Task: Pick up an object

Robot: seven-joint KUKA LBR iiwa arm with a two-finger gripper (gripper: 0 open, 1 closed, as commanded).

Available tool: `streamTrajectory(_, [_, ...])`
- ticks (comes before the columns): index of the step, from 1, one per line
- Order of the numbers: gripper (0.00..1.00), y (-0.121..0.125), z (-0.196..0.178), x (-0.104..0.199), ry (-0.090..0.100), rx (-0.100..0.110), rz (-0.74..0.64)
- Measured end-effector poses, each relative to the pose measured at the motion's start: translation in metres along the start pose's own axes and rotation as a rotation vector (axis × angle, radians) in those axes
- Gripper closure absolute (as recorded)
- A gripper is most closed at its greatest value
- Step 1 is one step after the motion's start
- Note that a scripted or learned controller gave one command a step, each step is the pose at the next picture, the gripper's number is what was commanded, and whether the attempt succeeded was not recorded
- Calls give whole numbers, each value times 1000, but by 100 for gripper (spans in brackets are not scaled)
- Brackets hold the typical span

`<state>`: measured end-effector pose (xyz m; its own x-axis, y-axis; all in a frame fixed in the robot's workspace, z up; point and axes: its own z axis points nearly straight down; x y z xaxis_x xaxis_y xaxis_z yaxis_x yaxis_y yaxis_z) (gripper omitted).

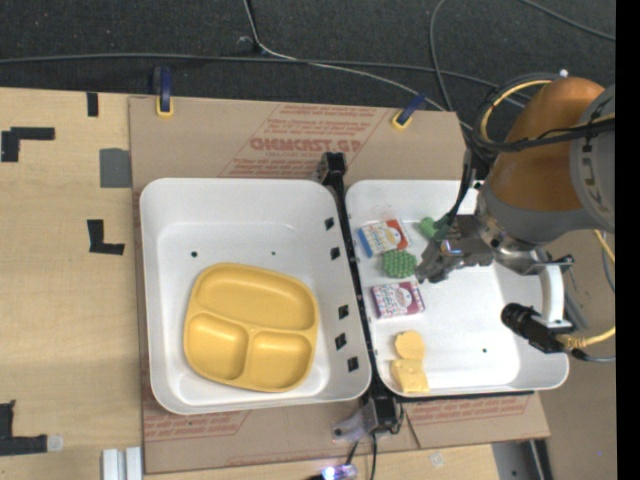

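Observation:
My gripper (437,265) hangs over the right bin (500,363), its dark fingers low near the bin's upper middle. Just left of it lies a green round object (398,263). A second green piece (430,227) peeks out above the gripper, partly hidden by the wrist. A small red-and-white packet (383,236) lies at the bin's upper left, and a pink-and-white packet (396,298) below the green object. Two yellow pieces (409,345) (410,376) rest near the front left corner. Nothing shows between the fingers.
The left bin (165,228) holds a yellow divided tray (250,326). A black divider (345,258) runs between the bins. The arm's orange band (545,148) and grey wrist overhang the right bin's right side, with cables above. Bare bin floor lies at the lower right.

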<state>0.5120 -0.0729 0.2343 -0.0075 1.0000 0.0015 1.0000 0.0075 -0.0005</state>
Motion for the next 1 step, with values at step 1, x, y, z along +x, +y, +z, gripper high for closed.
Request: streamTrajectory(1, [100, 7, -8, 52, 0, 1, 0])
